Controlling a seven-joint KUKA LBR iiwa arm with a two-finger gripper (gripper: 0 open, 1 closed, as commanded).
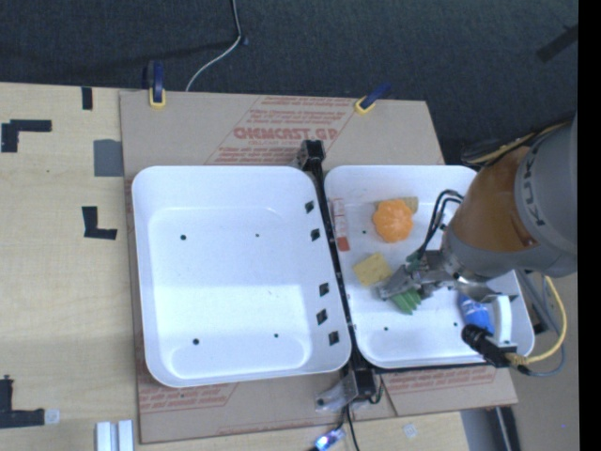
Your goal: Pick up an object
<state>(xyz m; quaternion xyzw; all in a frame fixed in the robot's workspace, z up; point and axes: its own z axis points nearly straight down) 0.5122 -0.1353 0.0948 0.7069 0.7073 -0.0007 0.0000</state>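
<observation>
In the right bin (394,346) an orange ball (392,220) lies toward the back, with a pale yellow block (371,269) just in front of it. A small green object (408,300) sits right of the yellow block, directly under my gripper (402,287). The gripper hangs low over the bin floor, its grey fingers touching or nearly touching the green object. I cannot tell whether the object is between them. A blue and white item (477,316) lies near the bin's right wall, partly behind the arm.
The left bin (225,271) stands beside the right one, joined by a black clip strip (324,252). Both rest on a cardboard sheet (282,134). The arm's grey body with its orange band (493,209) covers the right bin's far right corner.
</observation>
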